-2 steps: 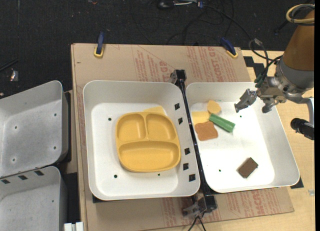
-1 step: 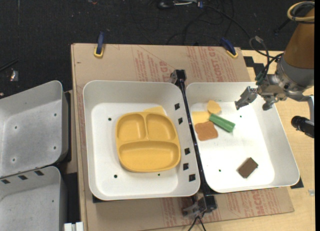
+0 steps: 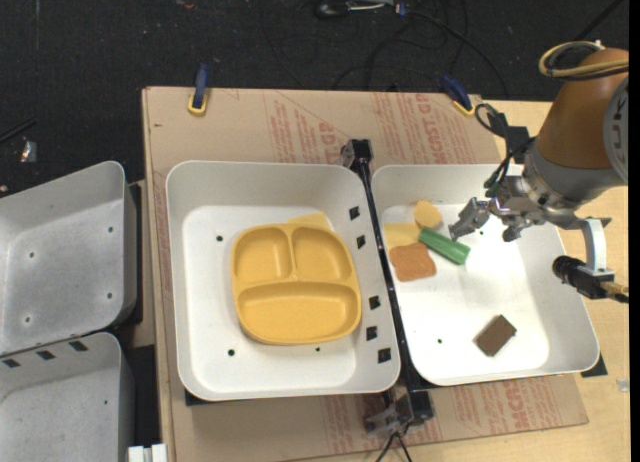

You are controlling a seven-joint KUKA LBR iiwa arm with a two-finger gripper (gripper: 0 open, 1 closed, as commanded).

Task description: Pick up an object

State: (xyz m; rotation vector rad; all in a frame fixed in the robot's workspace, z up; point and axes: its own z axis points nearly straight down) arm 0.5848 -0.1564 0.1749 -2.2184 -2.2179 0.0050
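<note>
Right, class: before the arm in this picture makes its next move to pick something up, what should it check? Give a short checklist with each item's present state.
1. Gripper above the right bin: ok.
2. Nothing between its fingers yet: ok.
3. Nearest target, the green block, unobstructed from above: ok.
4. Green block free of neighbours: not ok, it touches the orange-brown piece.
5. Brown block isolated as an alternative: ok.
6. Gripper height above the bin floor: cannot tell.

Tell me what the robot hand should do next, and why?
Probably sink a little lower, straight toward the green stick. The gripper hangs in the right bin, just up and right of that stick, with nothing between its fingers. The stick lies against an orange-brown piece, so a small, careful drop seems safest.
</note>
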